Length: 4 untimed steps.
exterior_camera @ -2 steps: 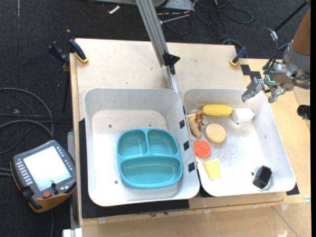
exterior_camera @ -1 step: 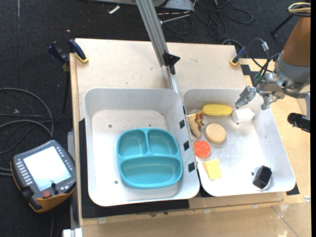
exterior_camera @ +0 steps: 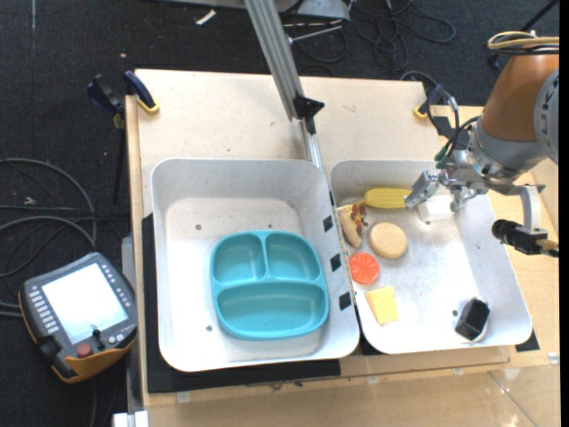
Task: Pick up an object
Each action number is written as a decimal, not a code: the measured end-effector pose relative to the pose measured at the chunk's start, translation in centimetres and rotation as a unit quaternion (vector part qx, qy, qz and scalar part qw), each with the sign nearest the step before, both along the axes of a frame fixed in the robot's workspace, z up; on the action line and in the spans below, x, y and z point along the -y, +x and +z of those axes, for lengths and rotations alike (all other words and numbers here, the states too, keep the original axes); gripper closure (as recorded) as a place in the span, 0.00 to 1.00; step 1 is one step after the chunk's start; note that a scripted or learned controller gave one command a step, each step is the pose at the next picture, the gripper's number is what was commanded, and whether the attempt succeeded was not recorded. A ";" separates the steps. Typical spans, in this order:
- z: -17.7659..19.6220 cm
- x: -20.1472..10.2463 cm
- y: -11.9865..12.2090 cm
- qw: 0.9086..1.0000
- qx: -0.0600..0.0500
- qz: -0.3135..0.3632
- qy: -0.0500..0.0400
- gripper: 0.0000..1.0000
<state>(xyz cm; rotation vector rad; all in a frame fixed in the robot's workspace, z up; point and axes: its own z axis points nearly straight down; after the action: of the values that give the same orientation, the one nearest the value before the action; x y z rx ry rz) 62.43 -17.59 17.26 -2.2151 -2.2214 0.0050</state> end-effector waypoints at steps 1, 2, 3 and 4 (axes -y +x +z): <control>-6.2 0.4 -0.5 1.000 -0.001 -0.002 0.000 0.00; -4.8 0.5 -0.3 1.000 0.004 -0.001 -0.001 1.00; -0.3 0.9 -0.6 1.000 0.005 -0.002 -0.001 1.00; 5.1 0.9 -0.4 1.000 0.006 0.000 -0.002 1.00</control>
<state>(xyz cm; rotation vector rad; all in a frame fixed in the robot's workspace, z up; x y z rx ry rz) 62.00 -18.46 22.34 -2.2240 -2.2286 -0.0054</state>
